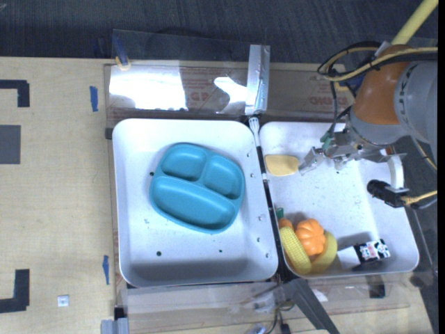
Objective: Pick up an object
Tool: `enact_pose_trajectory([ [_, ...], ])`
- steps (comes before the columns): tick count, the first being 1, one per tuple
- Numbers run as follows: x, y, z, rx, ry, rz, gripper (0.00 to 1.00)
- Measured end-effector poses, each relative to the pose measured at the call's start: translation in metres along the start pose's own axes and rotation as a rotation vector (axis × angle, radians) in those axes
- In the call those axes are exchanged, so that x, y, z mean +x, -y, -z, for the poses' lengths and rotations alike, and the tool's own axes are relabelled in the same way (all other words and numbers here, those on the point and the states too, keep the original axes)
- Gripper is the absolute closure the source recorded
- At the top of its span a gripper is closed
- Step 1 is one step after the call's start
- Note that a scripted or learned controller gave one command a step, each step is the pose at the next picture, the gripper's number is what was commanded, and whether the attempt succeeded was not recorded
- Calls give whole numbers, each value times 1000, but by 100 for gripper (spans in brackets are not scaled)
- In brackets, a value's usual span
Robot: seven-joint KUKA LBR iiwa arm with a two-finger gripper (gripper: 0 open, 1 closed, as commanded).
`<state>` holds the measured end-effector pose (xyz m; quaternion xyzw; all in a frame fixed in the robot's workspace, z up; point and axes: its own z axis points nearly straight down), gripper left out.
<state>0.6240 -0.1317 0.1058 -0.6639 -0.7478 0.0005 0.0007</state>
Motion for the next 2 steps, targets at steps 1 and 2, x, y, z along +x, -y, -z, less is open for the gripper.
enact_pose_trajectory([
  [1,-31,-41,18,-5,2,37,0],
  [2,25,-12,-16,1,-2,223,0],
])
